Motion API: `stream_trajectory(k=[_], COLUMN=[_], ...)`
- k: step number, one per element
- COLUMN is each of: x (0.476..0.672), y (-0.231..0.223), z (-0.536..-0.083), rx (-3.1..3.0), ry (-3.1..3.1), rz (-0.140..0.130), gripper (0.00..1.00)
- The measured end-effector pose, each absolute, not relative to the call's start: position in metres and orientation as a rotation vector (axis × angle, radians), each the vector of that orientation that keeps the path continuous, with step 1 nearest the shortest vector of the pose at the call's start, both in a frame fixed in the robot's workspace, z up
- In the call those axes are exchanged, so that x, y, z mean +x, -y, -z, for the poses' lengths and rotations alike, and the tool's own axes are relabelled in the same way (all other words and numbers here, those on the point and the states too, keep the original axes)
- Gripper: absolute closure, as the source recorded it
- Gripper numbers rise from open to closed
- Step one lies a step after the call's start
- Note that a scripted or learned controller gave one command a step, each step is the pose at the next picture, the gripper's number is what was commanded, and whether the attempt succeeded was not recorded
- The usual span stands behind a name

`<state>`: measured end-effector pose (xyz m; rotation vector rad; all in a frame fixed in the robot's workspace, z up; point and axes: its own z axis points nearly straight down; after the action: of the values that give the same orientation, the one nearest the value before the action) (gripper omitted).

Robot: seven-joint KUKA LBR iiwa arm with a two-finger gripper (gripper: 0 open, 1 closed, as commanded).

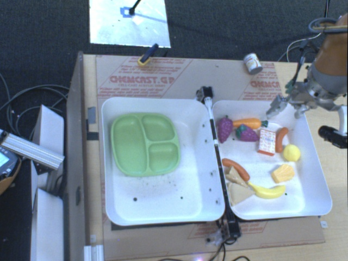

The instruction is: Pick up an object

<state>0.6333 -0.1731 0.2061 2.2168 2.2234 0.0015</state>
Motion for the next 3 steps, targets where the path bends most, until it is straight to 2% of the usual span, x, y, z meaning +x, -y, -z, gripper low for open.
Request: stream_trajectory(k=[1,2,3], x=[0.653,0.659,0.657], y=[0.136,0.123,0.125], z=[-0.159,-0.085,-0.094], rx=[2.215,2.219,2.223], ry=[-2.227,-2.228,-2.233], rz=[-0.002,0.007,0.018], gripper=[0.0,0.0,1.0])
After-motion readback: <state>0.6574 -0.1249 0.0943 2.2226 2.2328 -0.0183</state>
